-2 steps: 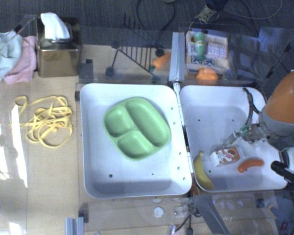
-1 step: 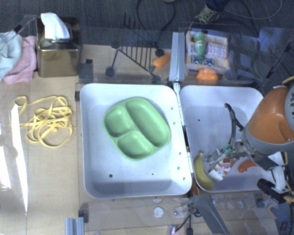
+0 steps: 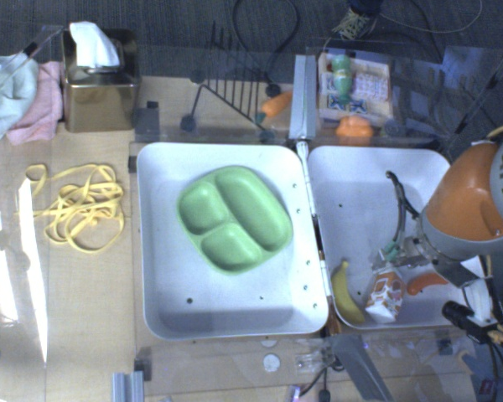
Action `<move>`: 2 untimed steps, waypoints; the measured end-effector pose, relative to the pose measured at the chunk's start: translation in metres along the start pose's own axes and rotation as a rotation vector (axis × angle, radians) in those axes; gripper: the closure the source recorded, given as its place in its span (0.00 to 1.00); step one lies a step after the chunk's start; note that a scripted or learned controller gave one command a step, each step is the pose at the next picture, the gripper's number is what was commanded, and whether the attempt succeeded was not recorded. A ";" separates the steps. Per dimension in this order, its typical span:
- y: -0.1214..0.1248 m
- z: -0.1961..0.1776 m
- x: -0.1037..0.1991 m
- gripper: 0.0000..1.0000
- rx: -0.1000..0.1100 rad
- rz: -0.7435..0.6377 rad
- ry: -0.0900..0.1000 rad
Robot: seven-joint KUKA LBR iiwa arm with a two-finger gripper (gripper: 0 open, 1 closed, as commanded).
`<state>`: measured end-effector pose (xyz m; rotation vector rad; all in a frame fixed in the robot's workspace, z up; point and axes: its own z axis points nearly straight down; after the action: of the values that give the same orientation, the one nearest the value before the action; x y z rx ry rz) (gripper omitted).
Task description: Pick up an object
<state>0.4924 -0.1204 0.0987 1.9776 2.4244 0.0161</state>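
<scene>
In the right bin (image 3: 360,191) a yellow banana (image 3: 344,293) lies along the front left corner. Just right of it stands a small orange and white carton (image 3: 385,296), tilted. An orange, carrot-like piece (image 3: 425,284) lies to the carton's right, partly under the arm. My gripper (image 3: 400,254) hangs low over the bin's front part, directly above the carton and close to it. The grey arm with its orange band (image 3: 469,199) covers the bin's right side. A green divided plate (image 3: 235,217) sits in the middle of the left bin (image 3: 168,308).
A black cable (image 3: 400,198) runs from the gripper toward the bin's back. Behind the bins lie an orange item (image 3: 355,128), a colourful box (image 3: 355,86) and a wire rack (image 3: 230,99). A tissue box (image 3: 98,78), cloths and a yellow cord (image 3: 80,203) occupy the left bench.
</scene>
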 end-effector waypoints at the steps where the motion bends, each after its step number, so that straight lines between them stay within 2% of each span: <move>1: 0.004 0.010 0.028 1.00 0.004 -0.327 -0.003; 2: 0.085 -0.097 0.100 1.00 0.012 0.111 0.002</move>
<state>0.5536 -0.0049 0.1971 2.1150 2.3182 0.0046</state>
